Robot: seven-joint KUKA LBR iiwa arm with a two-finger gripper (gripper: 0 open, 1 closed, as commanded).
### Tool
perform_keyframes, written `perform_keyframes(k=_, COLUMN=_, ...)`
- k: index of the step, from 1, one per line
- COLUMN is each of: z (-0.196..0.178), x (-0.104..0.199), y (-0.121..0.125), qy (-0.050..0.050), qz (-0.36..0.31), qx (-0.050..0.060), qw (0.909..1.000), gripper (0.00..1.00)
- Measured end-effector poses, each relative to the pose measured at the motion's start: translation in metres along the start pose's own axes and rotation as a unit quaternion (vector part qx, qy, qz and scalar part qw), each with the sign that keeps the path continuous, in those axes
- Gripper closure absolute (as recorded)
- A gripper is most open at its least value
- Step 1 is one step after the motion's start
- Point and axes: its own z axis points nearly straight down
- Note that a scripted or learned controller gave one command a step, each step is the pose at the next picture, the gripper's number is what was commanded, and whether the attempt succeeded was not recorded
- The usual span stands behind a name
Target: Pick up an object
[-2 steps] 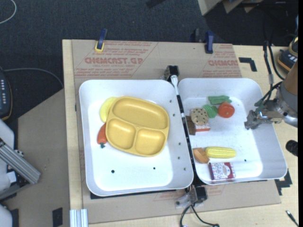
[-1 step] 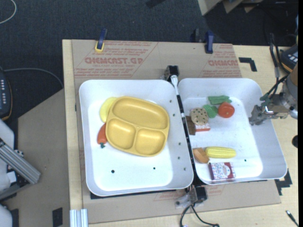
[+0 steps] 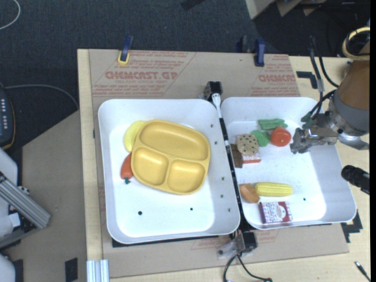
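two shallow white bins sit side by side on the cardboard-covered worktop (image 3: 176, 69), and the pick has not yet been made, as far as this view shows. nearest the camera in the right bin (image 3: 329, 207) lies a small red and white printed packet (image 3: 275, 212), and just behind it a yellow plastic corn cob (image 3: 274, 188) touching a small orange-brown bread-like piece (image 3: 249, 193). further back, near the divider, a tan speckled cookie-like block (image 3: 247, 144) leans by a dark brown block (image 3: 236, 155). beyond those sit a red plastic tomato (image 3: 281, 136), a small green round toy (image 3: 261, 138) and a flat green leafy piece (image 3: 271, 123).

the left bin (image 3: 111, 157) holds a yellow three-compartment plastic tray (image 3: 170, 156), which overlaps a yellow banana-like toy (image 3: 133, 135) and a red-orange pepper-like toy (image 3: 127, 168).

the arm's dark two-finger gripper (image 3: 301, 141) hangs over the back right part of the right bin, just beside the tomato. nothing shows between the jaws; whether they stand apart or together i cannot tell, as they are small and dark. judging from this, reaching is about done; closing on a thing, likely the tomato, and lifting are left.
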Motion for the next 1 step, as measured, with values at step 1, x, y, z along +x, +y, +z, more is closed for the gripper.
perform_keyframes(k=1, z=-0.0031, x=0.0466, y=0.0093, qy=0.0, qz=0.0, qx=-0.001, qw=1.0, gripper=1.0)
